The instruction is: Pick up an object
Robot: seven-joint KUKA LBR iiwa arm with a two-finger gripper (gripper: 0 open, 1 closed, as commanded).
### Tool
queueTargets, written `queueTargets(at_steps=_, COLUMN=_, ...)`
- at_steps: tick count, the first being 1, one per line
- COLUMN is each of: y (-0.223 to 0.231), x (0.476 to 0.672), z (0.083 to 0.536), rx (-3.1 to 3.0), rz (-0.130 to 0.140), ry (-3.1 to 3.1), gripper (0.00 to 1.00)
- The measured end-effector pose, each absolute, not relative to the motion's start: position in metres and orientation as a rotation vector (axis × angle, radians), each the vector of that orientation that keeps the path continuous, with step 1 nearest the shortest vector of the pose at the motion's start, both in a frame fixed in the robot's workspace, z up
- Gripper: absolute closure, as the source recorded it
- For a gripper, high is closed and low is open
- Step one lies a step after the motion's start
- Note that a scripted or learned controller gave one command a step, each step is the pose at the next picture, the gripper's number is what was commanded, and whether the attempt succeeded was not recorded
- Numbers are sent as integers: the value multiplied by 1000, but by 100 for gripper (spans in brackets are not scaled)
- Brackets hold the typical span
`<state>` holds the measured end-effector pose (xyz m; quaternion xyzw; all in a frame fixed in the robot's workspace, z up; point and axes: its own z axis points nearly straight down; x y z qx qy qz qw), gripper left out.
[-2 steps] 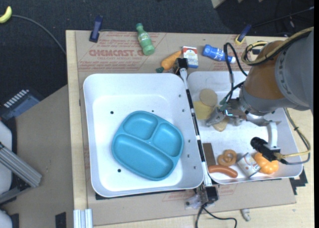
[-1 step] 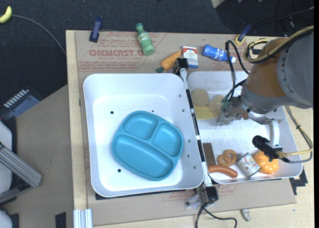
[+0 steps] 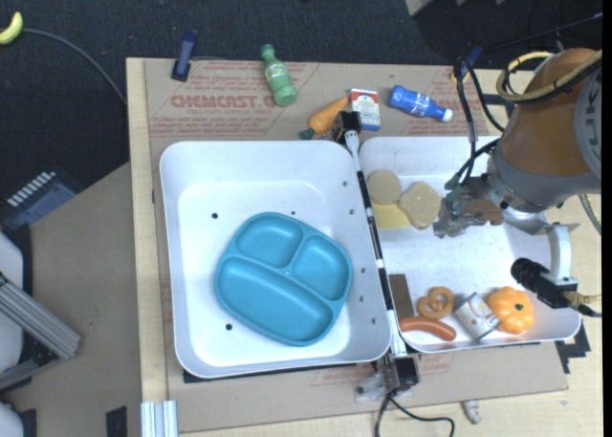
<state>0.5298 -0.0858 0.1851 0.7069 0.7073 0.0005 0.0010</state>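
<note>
We have one fixed camera, set high above the bench and looking down at a slant, far enough back to take in both shallow white plastic bins (image 3: 182, 234) side by side and the tan board (image 3: 229, 100) beneath them. The dark floor lies along the top of our frame. The grey arm with the orange band (image 3: 550, 129) enters from our right.

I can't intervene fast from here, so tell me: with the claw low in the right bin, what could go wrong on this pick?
The claw is beside the tan round pieces near the right bin wall; it may nudge one rather than grip it. The pieces overlap, so two could lift or one slip. The pumpkin, can and pretzel crowd the front edge.
</note>
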Motion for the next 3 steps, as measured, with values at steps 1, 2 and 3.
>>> queueTargets(at_steps=1, y=-86, x=529, z=185, rx=2221, rz=0, ry=2222, gripper=0)
queueTargets(at_steps=2, y=-110, x=478, z=112, rx=2224, rz=-3, ry=2222, gripper=0)
queueTargets(at_steps=3, y=-104, x=524, z=84, rx=2220, rz=0, ry=2222, gripper=0)
